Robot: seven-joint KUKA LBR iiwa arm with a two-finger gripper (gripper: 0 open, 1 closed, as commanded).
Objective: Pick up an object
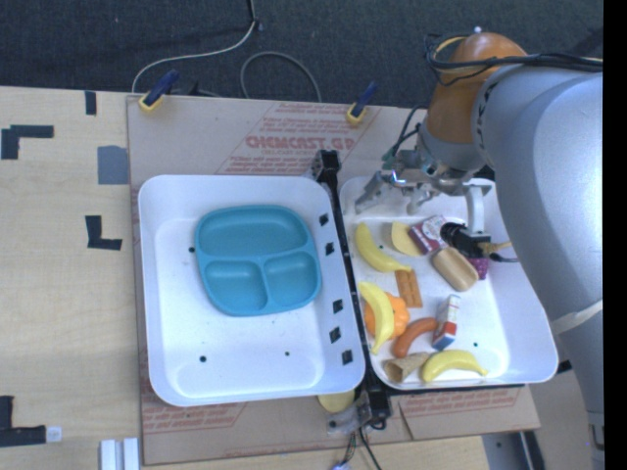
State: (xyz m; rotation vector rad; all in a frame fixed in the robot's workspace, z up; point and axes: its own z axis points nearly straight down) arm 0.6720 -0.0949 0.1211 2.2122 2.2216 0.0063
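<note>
Hovering at the far edge of the right bin (529, 306), jaws (397, 192) spread, grasping nothing, toy food (411, 292) below.

You look down from one camera fixed high above the bench (59, 262). It tilts a little, so the far edge of the bench sits at the top and the near edge at the bottom. You are close enough to see both white bins whole: the left bin (162, 292) and the right bin (519, 331). The arm (549, 155) comes in from the right.
</note>
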